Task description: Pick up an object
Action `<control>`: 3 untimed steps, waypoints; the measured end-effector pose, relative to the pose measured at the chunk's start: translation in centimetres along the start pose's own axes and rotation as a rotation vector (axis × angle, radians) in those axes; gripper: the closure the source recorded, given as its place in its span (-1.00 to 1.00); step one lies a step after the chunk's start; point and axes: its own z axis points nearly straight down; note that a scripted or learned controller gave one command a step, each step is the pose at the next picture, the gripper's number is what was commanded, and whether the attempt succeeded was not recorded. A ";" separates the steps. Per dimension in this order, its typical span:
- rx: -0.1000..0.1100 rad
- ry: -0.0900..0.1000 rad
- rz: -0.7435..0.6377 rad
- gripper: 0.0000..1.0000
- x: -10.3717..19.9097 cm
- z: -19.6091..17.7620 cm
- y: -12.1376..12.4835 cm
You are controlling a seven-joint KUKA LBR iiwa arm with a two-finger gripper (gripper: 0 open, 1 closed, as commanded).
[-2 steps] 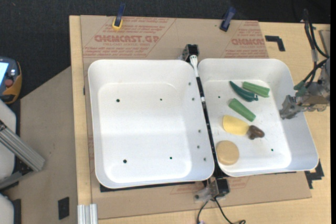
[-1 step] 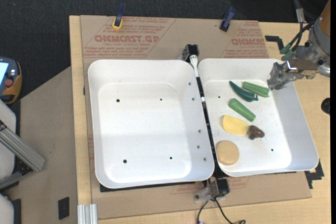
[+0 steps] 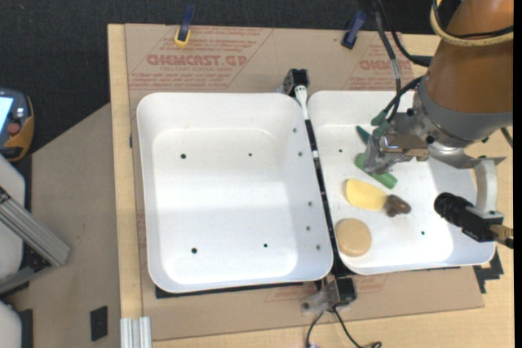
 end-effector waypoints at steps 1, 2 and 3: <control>-0.026 -0.002 0.001 1.00 3.8 -12.3 2.8; -0.013 -0.004 0.005 1.00 3.5 -12.7 2.6; -0.015 -0.005 0.004 1.00 3.6 -13.7 2.7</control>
